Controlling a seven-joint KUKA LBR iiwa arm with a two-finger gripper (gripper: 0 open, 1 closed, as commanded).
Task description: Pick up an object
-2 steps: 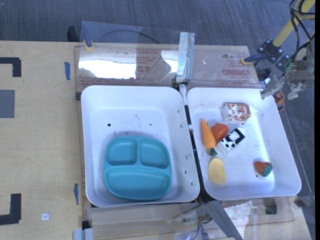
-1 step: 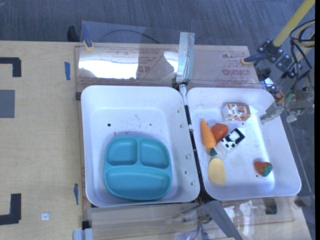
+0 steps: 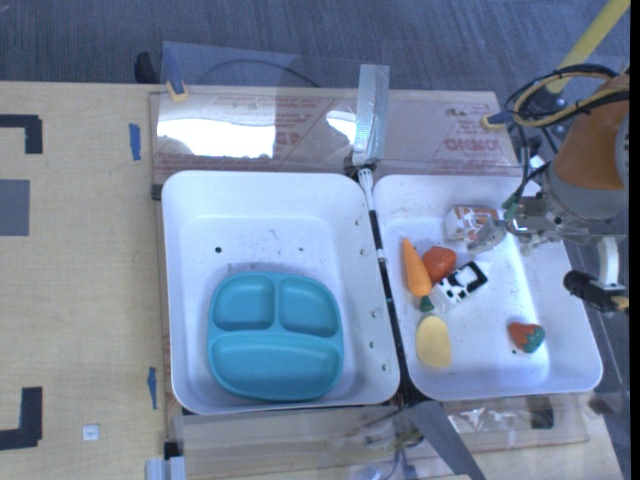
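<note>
The right bin (image 3: 575, 368) holds several small toys. An orange carrot (image 3: 415, 266) lies beside a red round piece (image 3: 438, 262), with a black-and-white block (image 3: 462, 283) just right of them. A yellow pear-shaped piece (image 3: 433, 341) sits near the front, and a red and green strawberry (image 3: 526, 337) lies at the front right. A white and orange crumpled item (image 3: 465, 222) rests at the back. My gripper (image 3: 497, 232) hangs low over the back of this bin, right beside that crumpled item. Nothing is visibly held.
The left bin (image 3: 190, 208) holds a blue divided plate (image 3: 275, 336). A metal divider post (image 3: 371, 118) and clear plastic sheeting stand behind the bins. Cables and the arm's orange band (image 3: 590, 148) crowd the right edge. Wooden bench lies to the left.
</note>
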